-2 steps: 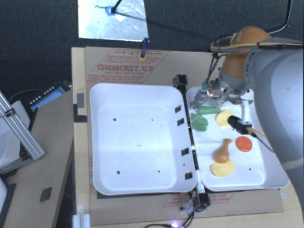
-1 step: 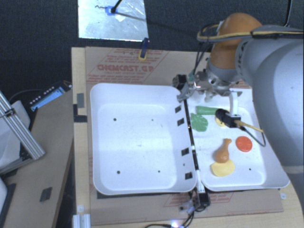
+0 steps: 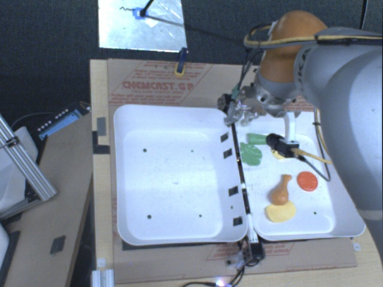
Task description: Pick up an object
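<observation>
Grey metal of the gripper (image 3: 234,115) sits at the far left corner of the right bin (image 3: 335,223), over the rim where the two bins meet. We cannot tell how wide it stands, and we see nothing held in it. It appears to touch none of the loose pieces.

Nearest to it lies the green piece (image 3: 251,154), just inside the right bin's left wall and a little toward the camera. A second green scrap (image 3: 257,138) lies just beyond it. Farther out we note a red disc (image 3: 307,181), an orange drumstick (image 3: 281,189) beside it, and a yellow piece (image 3: 280,212) touching the drumstick's near end. All are on the right bin's floor.

Black clips (image 3: 227,154) run down the seam between the bins, close to the green piece. The arm (image 3: 347,88) covers the right bin's far right part.

To the gripper's left, the left bin (image 3: 128,220) shows open white floor marked with a few small dark dots. Both bins rest on a cardboard sheet (image 3: 149,84).
</observation>
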Controlling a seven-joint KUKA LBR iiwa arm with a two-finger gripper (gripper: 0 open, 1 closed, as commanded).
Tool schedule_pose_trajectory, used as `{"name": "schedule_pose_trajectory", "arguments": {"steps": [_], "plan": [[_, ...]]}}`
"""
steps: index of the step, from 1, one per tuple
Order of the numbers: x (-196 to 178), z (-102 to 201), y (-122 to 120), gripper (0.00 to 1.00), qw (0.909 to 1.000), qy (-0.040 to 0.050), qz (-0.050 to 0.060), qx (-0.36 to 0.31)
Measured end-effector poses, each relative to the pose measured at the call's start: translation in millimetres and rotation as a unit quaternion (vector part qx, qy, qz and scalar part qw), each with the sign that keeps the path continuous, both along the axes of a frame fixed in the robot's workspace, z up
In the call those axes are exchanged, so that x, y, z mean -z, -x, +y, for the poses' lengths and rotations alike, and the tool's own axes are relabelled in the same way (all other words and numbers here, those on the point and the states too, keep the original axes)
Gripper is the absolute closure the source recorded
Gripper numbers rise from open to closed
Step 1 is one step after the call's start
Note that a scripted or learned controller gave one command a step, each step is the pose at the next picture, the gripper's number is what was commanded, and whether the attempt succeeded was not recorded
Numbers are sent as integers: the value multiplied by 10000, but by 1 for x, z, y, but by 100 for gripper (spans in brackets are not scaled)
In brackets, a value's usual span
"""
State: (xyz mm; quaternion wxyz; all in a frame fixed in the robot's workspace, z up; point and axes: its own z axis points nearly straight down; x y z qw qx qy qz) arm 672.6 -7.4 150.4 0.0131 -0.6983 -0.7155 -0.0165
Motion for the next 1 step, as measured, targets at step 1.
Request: {"name": "schedule_pose_trajectory", "arguments": {"steps": [1], "plan": [[-68,72,3,100,9998,194,-20,62]]}}
